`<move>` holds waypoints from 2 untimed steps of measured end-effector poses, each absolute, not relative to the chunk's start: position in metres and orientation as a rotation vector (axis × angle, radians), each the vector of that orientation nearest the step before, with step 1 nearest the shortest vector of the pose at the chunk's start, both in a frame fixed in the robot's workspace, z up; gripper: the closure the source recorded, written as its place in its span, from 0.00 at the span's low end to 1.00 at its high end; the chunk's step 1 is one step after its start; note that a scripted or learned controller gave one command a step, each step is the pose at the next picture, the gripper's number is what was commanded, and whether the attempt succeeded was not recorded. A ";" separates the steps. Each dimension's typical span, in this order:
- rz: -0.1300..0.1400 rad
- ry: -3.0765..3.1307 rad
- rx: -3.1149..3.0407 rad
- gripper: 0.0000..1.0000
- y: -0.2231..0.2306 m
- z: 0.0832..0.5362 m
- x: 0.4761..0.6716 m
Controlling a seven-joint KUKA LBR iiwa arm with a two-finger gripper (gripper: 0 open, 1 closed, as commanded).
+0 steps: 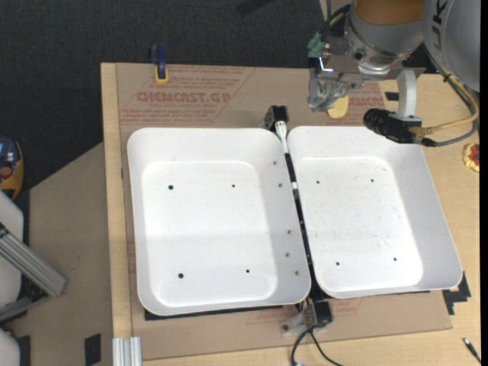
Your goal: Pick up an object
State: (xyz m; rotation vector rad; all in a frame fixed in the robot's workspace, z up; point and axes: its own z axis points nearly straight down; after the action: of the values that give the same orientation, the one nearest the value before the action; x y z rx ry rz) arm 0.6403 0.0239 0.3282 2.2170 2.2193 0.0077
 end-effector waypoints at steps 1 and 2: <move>-0.007 2.235 2.219 1.00 0.105 0.241 0.665; 0.003 2.216 2.223 1.00 0.059 0.290 0.649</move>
State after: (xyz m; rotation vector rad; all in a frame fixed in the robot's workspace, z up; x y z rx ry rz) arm 0.6494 0.0591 0.2903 2.2226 2.2160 0.0035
